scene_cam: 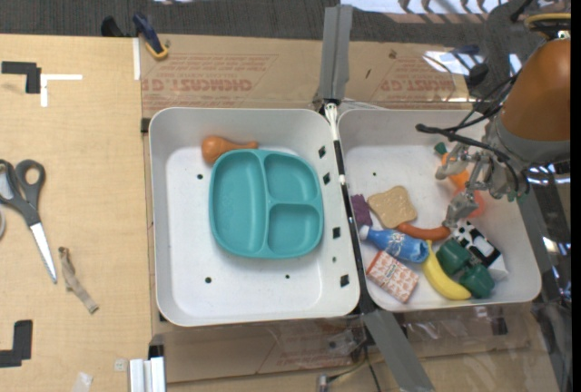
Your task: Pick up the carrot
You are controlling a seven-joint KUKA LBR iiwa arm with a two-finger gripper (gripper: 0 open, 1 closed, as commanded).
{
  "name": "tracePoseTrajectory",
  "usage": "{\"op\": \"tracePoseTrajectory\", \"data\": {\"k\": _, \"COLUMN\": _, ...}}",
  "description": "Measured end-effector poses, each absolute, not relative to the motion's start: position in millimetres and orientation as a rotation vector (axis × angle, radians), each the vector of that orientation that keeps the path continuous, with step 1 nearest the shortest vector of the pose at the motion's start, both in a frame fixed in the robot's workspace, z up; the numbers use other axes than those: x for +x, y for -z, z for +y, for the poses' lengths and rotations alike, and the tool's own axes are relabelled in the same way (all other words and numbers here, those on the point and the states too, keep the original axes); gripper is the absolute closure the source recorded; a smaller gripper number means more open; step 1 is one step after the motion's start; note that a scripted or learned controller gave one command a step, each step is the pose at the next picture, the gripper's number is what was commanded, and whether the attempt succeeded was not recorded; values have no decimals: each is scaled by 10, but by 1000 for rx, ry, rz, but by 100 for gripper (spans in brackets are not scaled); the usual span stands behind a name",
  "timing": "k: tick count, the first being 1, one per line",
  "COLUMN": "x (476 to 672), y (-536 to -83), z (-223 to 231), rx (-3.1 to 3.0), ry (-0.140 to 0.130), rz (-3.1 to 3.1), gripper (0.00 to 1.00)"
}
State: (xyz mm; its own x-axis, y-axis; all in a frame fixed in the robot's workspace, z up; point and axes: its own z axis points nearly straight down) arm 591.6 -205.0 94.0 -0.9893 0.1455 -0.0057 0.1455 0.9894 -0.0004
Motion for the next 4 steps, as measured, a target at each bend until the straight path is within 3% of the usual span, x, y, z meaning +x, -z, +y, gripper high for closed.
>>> {"op": "tracePoseTrajectory", "data": {"k": 1, "x": 5934, "y": -1049, "z": -2048, "rx": 225, "ry": 3, "rz": 3122, "gripper": 100}}
{"op": "tracePoseTrajectory", "data": {"k": 2, "x": 5935, "y": -1048, "z": -2045, "rx": 225, "ry": 3, "rz": 3122, "gripper": 0}}
{"op": "tracePoseTrajectory", "data": {"k": 3, "x": 5952, "y": -1155, "z": -2044, "rx": 221, "ry": 6, "rz": 3117, "gripper": 100}}
{"op": "tracePoseTrajectory", "data": {"k": 4, "x": 5952, "y": -1154, "z": -2041, "rx": 221, "ry": 5, "rz": 3117, "gripper": 0}}
